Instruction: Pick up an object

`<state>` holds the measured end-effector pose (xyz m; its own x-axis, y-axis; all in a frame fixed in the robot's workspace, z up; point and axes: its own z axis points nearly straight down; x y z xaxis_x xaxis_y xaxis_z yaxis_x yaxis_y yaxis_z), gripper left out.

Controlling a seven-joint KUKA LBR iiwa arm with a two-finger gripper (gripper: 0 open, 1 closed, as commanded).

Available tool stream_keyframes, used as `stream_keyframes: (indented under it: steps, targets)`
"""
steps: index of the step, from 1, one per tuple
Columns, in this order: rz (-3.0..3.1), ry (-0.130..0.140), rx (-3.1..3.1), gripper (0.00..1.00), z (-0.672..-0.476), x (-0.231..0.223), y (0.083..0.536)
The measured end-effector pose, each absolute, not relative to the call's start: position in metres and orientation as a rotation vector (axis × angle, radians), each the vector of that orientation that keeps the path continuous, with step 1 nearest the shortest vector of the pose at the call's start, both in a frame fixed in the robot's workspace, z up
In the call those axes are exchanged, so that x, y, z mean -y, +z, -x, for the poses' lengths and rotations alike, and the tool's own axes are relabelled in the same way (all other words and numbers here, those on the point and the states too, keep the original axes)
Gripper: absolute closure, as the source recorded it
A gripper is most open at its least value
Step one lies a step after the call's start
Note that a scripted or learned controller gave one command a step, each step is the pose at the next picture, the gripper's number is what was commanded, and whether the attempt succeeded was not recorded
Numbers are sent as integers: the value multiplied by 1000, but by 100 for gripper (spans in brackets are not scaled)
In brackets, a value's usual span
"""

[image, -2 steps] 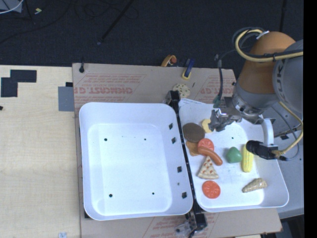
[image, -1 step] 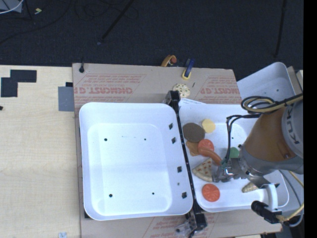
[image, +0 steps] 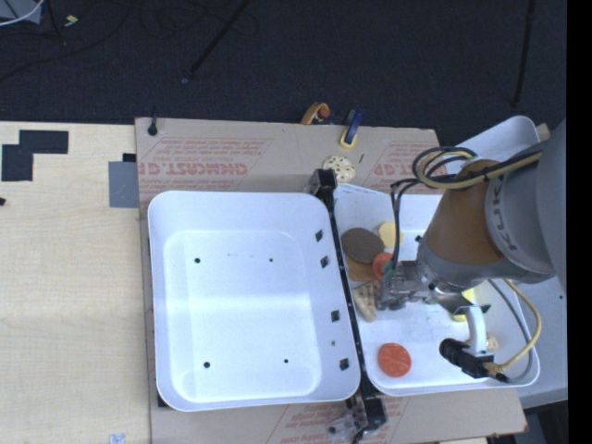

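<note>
While the arm (image: pixel 481 220) reaches in over the right bin (image: pixel 407 382), its grey body and orange band bend down toward that bin's left half, with the gripper (image: pixel 396 285) low among the objects there. A brown disc (image: pixel 361 243) lies just beside the gripper, a pale object (image: pixel 367 301) touches or nearly touches it, and a red-orange disc (image: pixel 395 360) sits apart, nearer the bin's front wall. Whether the gripper is clenched or released cannot be told.
</note>
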<state>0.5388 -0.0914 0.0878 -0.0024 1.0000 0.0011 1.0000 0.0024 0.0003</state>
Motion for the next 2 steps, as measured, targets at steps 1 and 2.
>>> stream_keyframes:
  steps: [1, 2]
  targets:
    - [2208, -24, 2243, 100, -629, -36, 195]
    - [2221, 7, 2218, 100, -620, -3, 187]
